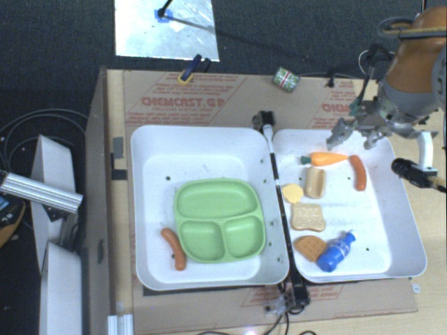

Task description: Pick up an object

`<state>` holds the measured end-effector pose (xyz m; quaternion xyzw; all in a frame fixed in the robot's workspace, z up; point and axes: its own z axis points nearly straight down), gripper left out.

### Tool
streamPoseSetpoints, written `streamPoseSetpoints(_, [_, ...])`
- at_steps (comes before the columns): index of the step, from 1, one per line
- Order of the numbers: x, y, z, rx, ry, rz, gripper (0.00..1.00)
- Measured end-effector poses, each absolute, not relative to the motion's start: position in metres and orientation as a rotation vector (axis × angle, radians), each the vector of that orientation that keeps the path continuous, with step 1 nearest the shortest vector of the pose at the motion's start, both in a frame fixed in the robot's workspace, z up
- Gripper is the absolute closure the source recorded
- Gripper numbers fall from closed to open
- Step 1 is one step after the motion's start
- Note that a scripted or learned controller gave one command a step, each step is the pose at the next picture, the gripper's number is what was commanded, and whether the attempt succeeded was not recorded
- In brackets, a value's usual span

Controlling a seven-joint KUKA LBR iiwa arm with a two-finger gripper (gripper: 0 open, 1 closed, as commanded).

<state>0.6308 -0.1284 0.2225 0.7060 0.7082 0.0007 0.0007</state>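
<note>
- While hovering over the right bin (401, 246), the gripper (355, 135) has jaws apart, nothing between.
- Carrot (328, 159) lies at approx. 7 o'clock from jaws, long axis 3–9.

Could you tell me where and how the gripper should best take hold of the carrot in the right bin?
Grip the carrot across its thick orange middle, coming straight down from above. It lies flat, pointing left to right, so the fingers should probably close across its short width. The bread roll sits just below it, leaving little room on that side.
</note>
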Motion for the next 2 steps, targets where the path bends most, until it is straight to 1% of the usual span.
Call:
streamPoseSetpoints(1, [0.6,-0.132,0.149,2.22,2.223,0.0,0.0])
streamPoseSetpoints(2, [0.499,-0.138,0.115,2.221,2.222,0.0,0.0])
